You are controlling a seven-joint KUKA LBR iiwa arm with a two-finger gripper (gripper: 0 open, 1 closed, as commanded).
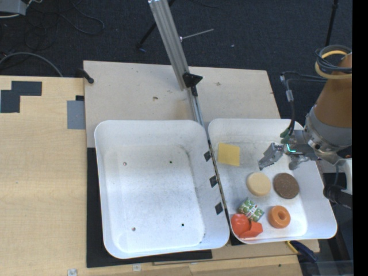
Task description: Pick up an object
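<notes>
Above right bin [322, 226]: gripper [283, 158], fingers spread, nothing held. Cream disc [259, 184] at 7 o'clock, brown disc [286, 186] at 6.

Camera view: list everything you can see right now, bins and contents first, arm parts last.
left bin: 1, white, left half of the bench
right bin: 1, white, beside the left bin, holds all the small items
yellow square: 1, yellow, upper left part of the right bin
cream disc: 1, pale cream, middle of the right bin
brown disc: 1, dark brown, just right of the cream disc
orange ring: 1, orange, below the brown disc
green and white block: 1, left of the orange ring
red item: 1, red, lower left corner of the right bin
metal post: 1, silver, slanting behind the bins
gripper: 1, grey, open, above the discs, holding nothing
arm: 1, grey with orange band, right edge
</notes>
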